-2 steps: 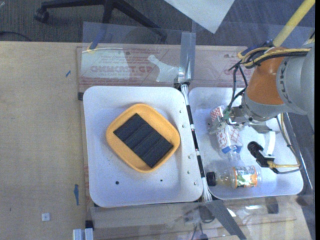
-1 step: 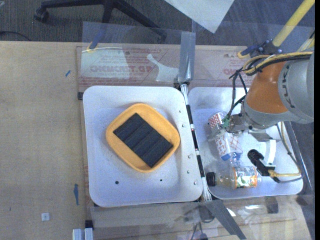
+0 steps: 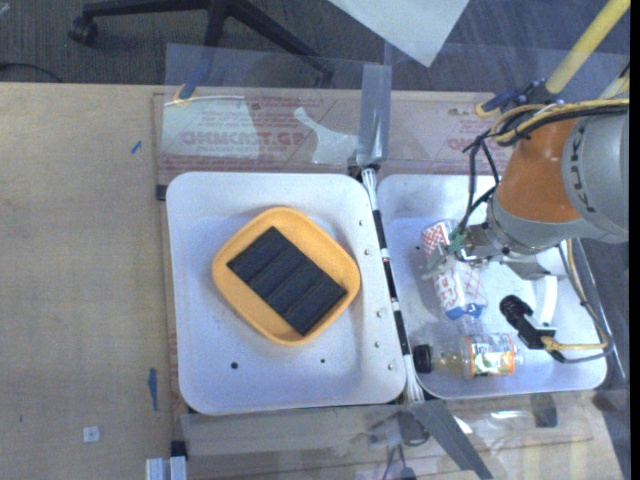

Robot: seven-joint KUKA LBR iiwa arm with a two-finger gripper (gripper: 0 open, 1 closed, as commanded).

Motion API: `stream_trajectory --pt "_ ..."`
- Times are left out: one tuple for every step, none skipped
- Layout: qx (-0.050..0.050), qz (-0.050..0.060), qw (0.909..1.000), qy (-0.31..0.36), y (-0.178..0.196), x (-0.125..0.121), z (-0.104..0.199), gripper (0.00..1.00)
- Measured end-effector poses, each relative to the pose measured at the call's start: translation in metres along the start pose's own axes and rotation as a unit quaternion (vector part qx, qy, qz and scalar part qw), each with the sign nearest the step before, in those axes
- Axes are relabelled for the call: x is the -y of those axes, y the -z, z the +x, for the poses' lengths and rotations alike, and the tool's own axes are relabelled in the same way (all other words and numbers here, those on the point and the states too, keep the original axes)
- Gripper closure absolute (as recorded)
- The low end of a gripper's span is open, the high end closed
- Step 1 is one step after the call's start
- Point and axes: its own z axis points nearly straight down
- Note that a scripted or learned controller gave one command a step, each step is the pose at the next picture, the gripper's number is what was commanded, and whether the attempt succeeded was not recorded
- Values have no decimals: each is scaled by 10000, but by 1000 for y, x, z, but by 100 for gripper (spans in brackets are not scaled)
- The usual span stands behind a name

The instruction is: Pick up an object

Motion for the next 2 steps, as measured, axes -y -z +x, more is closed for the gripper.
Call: stream_trajectory --pt "-39 110 9983 567 79 -50 25 100" --pt "-50 92 9781 2078 107 -29 -14 100"
